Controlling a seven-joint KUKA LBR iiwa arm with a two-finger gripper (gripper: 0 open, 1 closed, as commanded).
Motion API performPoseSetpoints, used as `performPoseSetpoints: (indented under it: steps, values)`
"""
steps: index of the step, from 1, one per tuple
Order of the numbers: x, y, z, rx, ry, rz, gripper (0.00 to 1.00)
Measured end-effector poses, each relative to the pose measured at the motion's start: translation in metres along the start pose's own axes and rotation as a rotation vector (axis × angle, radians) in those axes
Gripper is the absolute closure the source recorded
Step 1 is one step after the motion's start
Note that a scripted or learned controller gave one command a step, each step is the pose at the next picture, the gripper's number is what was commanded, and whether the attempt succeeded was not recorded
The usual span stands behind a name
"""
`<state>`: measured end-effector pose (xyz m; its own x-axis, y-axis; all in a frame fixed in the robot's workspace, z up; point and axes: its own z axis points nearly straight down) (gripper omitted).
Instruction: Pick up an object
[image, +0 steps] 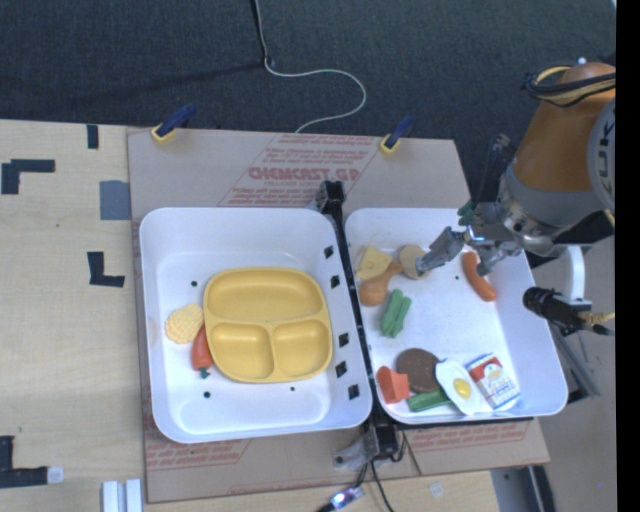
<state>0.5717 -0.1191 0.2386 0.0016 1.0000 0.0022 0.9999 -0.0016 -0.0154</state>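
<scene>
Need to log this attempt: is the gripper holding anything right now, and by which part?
Nothing is held. The gripper hangs over the right bin with its fingers spread and nothing between them; the sausage lies just beside it.

**Bench and Surroundings: Observed Condition**

A dark blue-grey carpet (120, 50) covered the floor across the top of the frame. A thin white cable (318, 75) lay looped on it at upper centre. A light wooden bench (60, 330) occupied the left and lower frame, marked with black tape pieces (98, 270) at left. A brown cardboard sheet (300, 175) with red printing lay on the bench, held at its upper edge by two blue-and-yellow clamps (172, 122). Lighting was even, with soft shadows.
</scene>
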Motion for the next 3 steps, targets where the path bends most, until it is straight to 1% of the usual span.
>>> performPoseSetpoints:
  steps: [1,2,3]
  values:
    - [0.000,0.002,-0.008,-0.014,-0.002,-0.003,0.00]
    - [0.003,0.001,0.056,-0.009,-0.002,-0.003,0.00]
    - [-0.006,0.001,0.105,-0.010,-0.003,-0.002,0.00]
